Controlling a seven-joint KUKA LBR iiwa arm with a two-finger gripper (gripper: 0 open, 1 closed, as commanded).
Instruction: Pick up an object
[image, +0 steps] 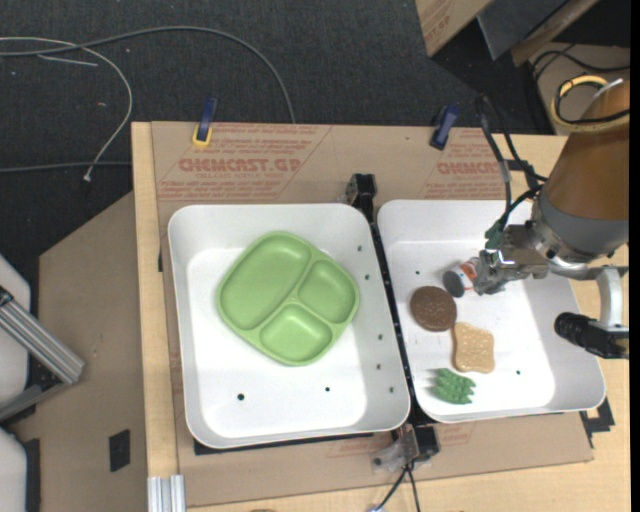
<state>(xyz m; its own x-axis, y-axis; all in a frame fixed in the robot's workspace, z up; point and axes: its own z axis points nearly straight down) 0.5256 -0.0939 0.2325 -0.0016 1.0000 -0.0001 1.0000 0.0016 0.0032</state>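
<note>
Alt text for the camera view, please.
The gripper hangs low in the right bin, just above a brown disc, a toast slice and a green piece. The left bin holds a green divided plate.

A brown cardboard-covered worktop (300, 150) printed with red lettering carries two shallow white plastic bins side by side, the left bin (200, 330) touching the right bin (540, 385).
</note>
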